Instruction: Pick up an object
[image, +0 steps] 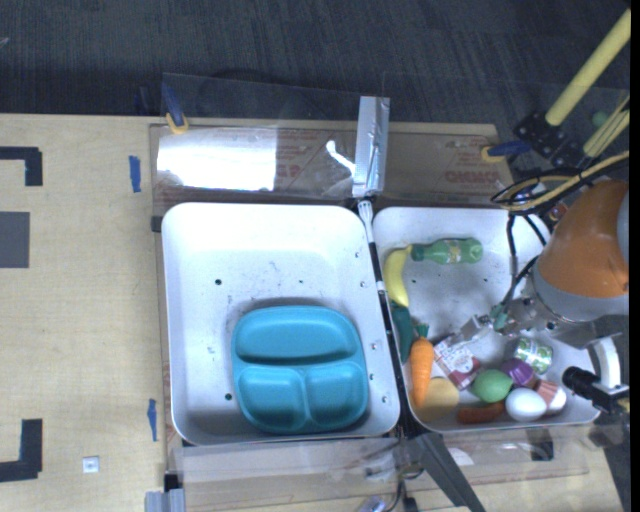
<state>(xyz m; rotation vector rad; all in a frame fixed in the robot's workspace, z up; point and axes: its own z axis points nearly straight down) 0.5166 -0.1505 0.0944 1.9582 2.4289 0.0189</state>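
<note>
Fingers' spread on the gripper (500, 322) cannot be told; it hangs low in the right bin (450, 216).
Likely the approach step: the crumpled packet (458, 356) lies just beside, and next calls for a clean descent.

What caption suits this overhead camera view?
Robot arm reaches over the right bin of toy food; a blue tray sits in the left bin.

objects: carrot (421, 367) | banana (396, 276) | green bottle (447, 252) lying flat | white egg (526, 404) | all in right bin (440, 222)
</note>
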